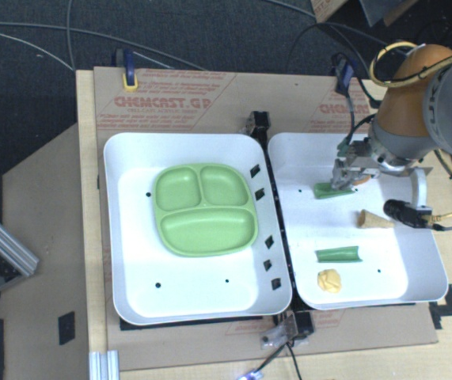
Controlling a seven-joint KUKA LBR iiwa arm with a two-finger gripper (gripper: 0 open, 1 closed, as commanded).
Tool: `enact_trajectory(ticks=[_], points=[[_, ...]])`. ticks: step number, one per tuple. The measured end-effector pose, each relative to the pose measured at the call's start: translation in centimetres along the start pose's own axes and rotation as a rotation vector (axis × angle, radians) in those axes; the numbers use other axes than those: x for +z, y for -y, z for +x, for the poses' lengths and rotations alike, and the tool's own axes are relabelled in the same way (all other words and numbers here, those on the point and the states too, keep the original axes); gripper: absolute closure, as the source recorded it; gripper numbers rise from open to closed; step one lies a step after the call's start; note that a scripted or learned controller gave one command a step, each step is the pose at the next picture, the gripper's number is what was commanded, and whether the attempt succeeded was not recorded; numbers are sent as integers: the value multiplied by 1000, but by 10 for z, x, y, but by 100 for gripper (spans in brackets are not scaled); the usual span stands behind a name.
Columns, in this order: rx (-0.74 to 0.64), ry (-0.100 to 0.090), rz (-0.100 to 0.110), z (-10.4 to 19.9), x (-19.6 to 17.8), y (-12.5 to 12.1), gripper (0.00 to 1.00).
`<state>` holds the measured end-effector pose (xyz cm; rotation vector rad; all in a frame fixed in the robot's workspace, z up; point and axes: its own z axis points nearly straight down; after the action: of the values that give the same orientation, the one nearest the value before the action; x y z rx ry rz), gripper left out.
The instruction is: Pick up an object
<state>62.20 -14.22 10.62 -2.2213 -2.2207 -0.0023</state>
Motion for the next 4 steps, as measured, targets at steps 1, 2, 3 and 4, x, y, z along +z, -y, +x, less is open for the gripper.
enact_trajectory(ticks=[1, 2, 3, 4], points=[[-1, 3, -8, -1, -65, -3, 100], [-1, 3, -5, 0, -109, -4, 100], [-1, 3, -6, 0, -164, -5, 100], [-6, -1, 3, 57, -148, -11, 100]])
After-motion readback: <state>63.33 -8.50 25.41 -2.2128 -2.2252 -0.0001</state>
